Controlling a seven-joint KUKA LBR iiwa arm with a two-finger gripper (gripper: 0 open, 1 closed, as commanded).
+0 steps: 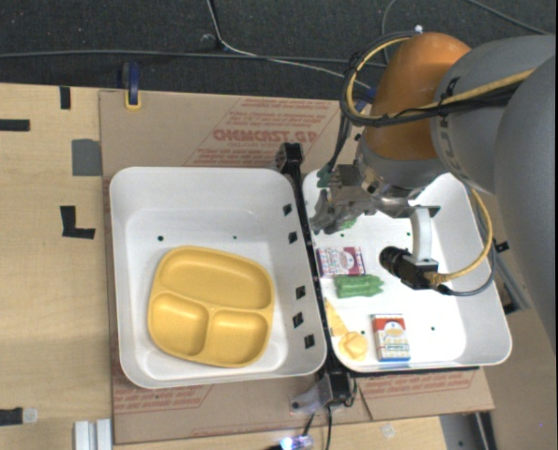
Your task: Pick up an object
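My gripper [333, 208] hangs over the far left part of the right bin [480, 331], just above a small pink-and-white packet [339, 261]. A green object [357, 287] lies right below that packet. Nearer the front sit a red-and-white box [390, 336] and a yellow piece [352, 344]. Nothing shows between the fingers. The arm's orange band [412, 92] and grey wrist cover the back of this bin.
The left bin [133, 204] holds a yellow three-compartment tray [209, 305]. Black clips [302, 251] run along the divider between the bins. A black cable fitting with a white sleeve [410, 262] hangs from the wrist over the right bin's middle.
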